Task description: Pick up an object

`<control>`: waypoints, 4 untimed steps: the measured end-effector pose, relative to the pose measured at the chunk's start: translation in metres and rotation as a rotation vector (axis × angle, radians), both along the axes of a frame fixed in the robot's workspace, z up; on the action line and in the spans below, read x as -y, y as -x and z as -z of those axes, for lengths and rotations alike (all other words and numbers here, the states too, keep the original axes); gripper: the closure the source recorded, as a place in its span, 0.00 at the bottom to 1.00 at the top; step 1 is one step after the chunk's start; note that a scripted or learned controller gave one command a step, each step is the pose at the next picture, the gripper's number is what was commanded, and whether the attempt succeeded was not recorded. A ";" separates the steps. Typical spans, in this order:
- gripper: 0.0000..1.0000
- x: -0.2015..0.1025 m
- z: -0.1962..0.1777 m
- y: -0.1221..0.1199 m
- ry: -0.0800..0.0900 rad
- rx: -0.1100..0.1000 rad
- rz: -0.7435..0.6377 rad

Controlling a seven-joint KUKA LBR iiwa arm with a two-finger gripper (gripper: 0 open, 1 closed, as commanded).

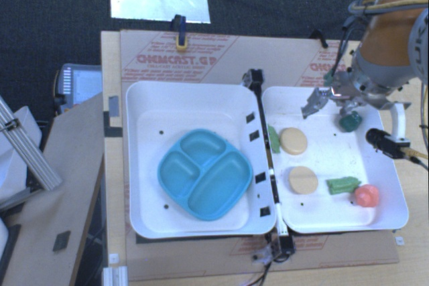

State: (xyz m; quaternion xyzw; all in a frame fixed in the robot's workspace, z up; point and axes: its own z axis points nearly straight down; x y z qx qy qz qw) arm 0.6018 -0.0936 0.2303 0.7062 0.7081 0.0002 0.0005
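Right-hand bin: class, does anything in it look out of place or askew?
Mostly scattered loosely. One oddity: a green piece lies wedged against the right bin's left wall, beside the upper tan disc, rather than flat on the floor like the other items.

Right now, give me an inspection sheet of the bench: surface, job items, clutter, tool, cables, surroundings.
Surface: two white bins, left bin and right bin, on a board.
Job's things: right bin holds two tan discs, a green block, a pink piece, a dark green piece and a green strip by the divider.
Clutter: blue divided plate in the left bin.
Grippers: tool above the right bin's far side; nothing seen between its fingers.
Cables: yellow hose on the arm.
Surroundings: dark floor, yellow clamp.
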 end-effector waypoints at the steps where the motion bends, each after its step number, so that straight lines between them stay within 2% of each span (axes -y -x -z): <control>1: 0.00 0.003 0.061 0.004 -0.001 -0.003 0.002; 2: 0.00 0.000 0.124 0.006 -0.001 -0.003 0.002; 3: 0.00 0.000 0.147 0.006 0.000 -0.001 0.002; 4: 1.00 0.000 0.135 0.005 0.000 0.002 0.002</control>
